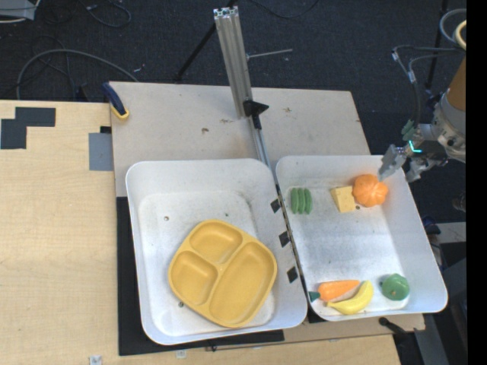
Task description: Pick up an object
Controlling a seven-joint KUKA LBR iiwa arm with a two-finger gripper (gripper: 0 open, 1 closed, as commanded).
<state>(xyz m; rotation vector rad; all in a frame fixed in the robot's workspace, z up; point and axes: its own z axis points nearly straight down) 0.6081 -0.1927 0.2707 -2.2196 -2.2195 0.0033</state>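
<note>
Since near comes first, the lines run from the front rim back to the arm.

Front row: banana (353,300), carrot (337,288) and green pepper (394,286) lie along the near edge of the right bin (350,230); banana and carrot touch, the pepper sits just beside them.

Left bin (152,204): holds a yellow tray (222,272) with three compartments, nothing in them.

Middle of right bin: bare white floor, well apart from both rows.

Far row: green pod (301,201) near the divider, then cheese (344,199), then orange (370,191) touching the cheese.

Target, as a judgement: the orange, since it is nearest the gripper (405,160).

Key relation: the orange lies just left of the gripper and toward the near side; being round, it has no long axis to line up with.

Look of the orange: bright, round, slightly dimpled, a touch larger than the cheese block.

Gripper: hangs over the far right corner of the right bin, at its rim; fingers stand apart with nothing between them.

Risk: closing on the orange could nudge the cheese.
</note>
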